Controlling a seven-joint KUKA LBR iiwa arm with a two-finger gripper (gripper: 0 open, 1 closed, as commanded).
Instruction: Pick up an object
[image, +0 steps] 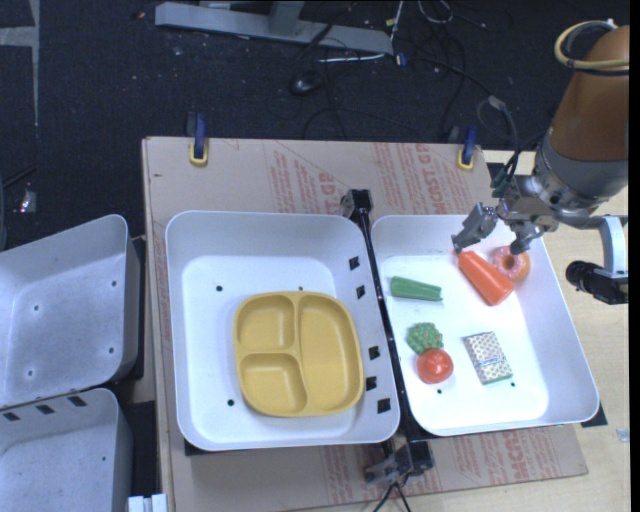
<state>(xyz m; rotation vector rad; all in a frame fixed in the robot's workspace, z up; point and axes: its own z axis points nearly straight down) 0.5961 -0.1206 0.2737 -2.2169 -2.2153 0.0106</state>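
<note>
The hand (497, 237) hangs over the far side of the right bin (565, 330) with its two fingers spread wide, holding nothing, just above the orange carrot (484, 277) and a small pink ring (514, 264) touching it. Nearer in that bin lie a green bean pod (415, 290), a tomato (434, 366) with a green top and a small patterned box (487, 357). The left bin (190, 300) holds a yellow divided plate (298, 352), and the red print on the board (260, 175) covering the desk is too faint to read.

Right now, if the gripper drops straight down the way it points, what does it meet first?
Most likely the orange carrot below the gripper, or the pink ring beside it; depth is unclear.
</note>
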